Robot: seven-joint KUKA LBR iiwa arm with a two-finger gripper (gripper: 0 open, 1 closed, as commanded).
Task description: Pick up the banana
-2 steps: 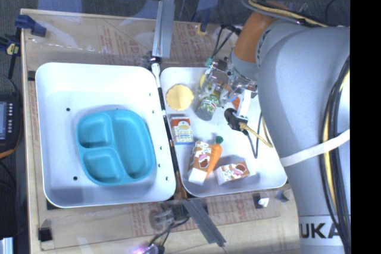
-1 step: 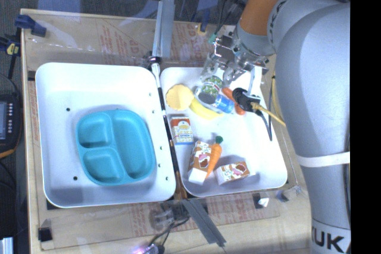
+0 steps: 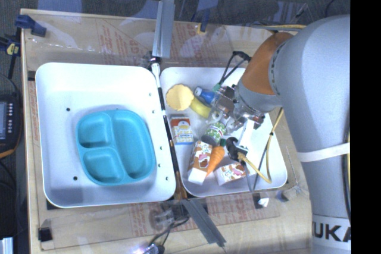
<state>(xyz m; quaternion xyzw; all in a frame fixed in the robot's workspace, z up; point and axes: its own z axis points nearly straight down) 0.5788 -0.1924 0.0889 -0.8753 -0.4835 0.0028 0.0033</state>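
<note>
Pincer [image 3: 221, 105] just beside banana [image 3: 200, 106] in right bin [image 3: 275, 178]

One fixed cam, mounted above the bench [image 3: 89, 220], looking down at a slant — both white bins in frame, left bin [image 3: 53, 86] and right bin [image 3: 274, 178] side by side. Mid-range, probably. Arm [image 3: 309, 86] comes in from the right, bulking large — blocks part of the right bin.
</note>
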